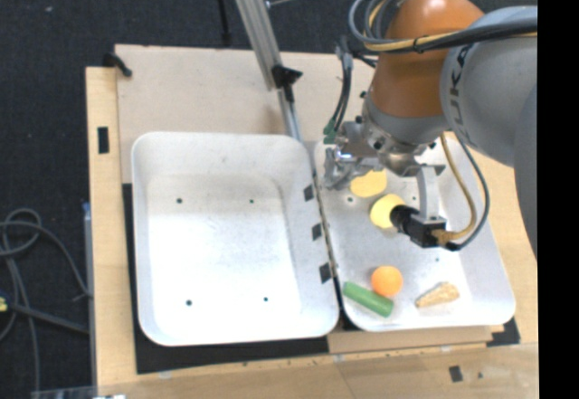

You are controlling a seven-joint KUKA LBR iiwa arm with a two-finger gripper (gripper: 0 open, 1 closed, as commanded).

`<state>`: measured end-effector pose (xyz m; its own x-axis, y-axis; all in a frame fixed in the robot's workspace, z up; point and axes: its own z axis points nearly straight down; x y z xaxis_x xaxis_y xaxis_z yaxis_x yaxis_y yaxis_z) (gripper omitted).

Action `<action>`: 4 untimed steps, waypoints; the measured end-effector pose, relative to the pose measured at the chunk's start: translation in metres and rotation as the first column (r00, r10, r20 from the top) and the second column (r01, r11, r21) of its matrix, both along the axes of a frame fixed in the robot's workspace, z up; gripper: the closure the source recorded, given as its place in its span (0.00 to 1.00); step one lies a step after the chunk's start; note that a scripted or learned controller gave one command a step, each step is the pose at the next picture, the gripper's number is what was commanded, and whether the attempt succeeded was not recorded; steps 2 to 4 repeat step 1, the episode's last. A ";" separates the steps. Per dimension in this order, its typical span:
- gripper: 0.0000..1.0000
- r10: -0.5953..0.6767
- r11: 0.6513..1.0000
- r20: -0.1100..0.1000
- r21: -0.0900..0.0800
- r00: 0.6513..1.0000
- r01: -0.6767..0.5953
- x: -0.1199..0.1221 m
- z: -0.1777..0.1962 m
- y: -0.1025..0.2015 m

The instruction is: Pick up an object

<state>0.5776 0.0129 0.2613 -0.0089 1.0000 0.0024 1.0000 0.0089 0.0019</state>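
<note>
Green cylinder [367, 299] nearest the camera, lying at the right bin's [479, 284] front edge, long axis slanting along the rim. Just behind, an orange ball [387, 280] and, off to the right, a tan wedge [437, 295]. Farther in, two yellow pieces: one round [384, 210], one flatter [366, 185]. Directly over that flat piece, the gripper [355, 162], so likely the nearest pick, straight below. Finger spread: cannot tell. Left bin [226, 234] beside.
</note>
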 end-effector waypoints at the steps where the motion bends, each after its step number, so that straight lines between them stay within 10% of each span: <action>1: 1.00 -0.002 1.000 -0.002 -0.002 1.000 0.002 -0.009 -0.016 0.051; 4: 1.00 -0.002 1.000 -0.002 -0.002 1.000 0.002 -0.009 -0.016 0.051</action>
